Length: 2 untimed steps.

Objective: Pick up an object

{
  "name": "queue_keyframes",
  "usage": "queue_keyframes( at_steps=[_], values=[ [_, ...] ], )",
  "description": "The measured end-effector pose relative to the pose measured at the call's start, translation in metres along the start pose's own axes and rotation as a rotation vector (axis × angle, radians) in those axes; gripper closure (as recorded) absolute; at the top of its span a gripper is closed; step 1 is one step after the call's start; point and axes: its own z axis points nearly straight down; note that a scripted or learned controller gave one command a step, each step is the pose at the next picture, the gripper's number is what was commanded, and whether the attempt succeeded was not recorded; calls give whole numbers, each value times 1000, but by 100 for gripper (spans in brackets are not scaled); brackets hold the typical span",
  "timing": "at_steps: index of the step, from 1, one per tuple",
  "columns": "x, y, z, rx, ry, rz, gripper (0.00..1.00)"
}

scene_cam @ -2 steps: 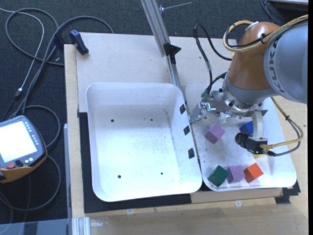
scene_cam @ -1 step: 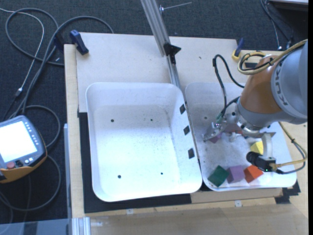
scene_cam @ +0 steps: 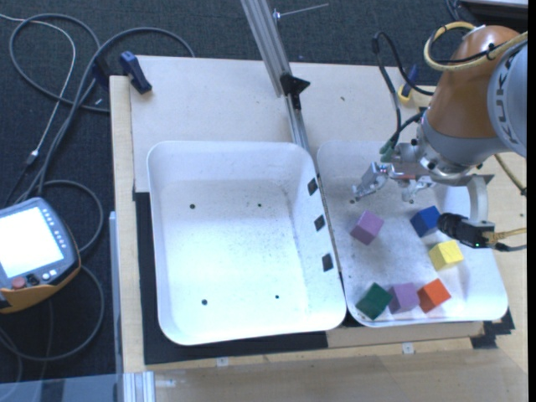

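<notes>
From my station I judge the pick as not yet made: every block I can count lies loose on the floor of the right bin (scene_cam: 343, 162), and nothing is lifted. I'll take the purple cube (scene_cam: 367, 226) as my landmark, since it lies nearest the tool. The gripper (scene_cam: 387, 182) hangs just above and a little to the right of that cube, apart from it, with bare bin floor between them. Right of the purple cube lies a blue cube (scene_cam: 425, 220), and further right and lower a yellow cube (scene_cam: 445, 254). Below the purple cube, along the bin's near wall, a green cube (scene_cam: 374, 300), a lilac cube (scene_cam: 404, 296) and an orange cube (scene_cam: 434, 294) lie in a row, close together. The left bin (scene_cam: 167, 162) lies well to the left of the purple cube. As for the jaws, the metal parts are small and seen at a slant, so I cannot tell how they stand; I see no block between them and no contact with any cube. What is left, in my reading, is the whole grasp: descend over a cube, close, and lift.
</notes>
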Motion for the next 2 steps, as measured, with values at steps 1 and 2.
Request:
queue_keyframes(
  at_steps=[1,2],
  values=[
    [27,-20,5,15,3,0,0],
    [-36,-13,107,19,2,8,0]
  ],
)
